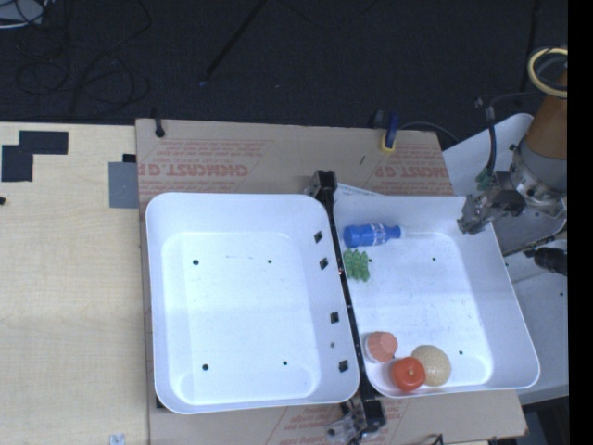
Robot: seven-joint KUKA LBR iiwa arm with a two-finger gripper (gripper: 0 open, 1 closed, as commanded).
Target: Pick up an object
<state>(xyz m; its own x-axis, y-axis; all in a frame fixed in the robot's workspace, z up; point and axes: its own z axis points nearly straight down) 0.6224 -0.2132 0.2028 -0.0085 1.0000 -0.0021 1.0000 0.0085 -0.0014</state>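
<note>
at the near edge of the right bin [519,341], three things are seen in a cluster: a red-orange round object [407,374], touching a beige ball [432,364] on its right, with a pale pink round piece [381,346] just beside it on the left; farther back, by the divider between the bins, a small green knobbly object [358,265] is seen, and just beyond it a blue bottle [369,235] is laid on its side with its white cap pointed right; the left bin [153,295] is seen beside it on the counter [65,295]; at the far right corner of the right bin, the end effector [474,213] is hung over the rim, well apart from every object; nothing is seen in it, and whether it is wide or narrow cannot be told.
</note>
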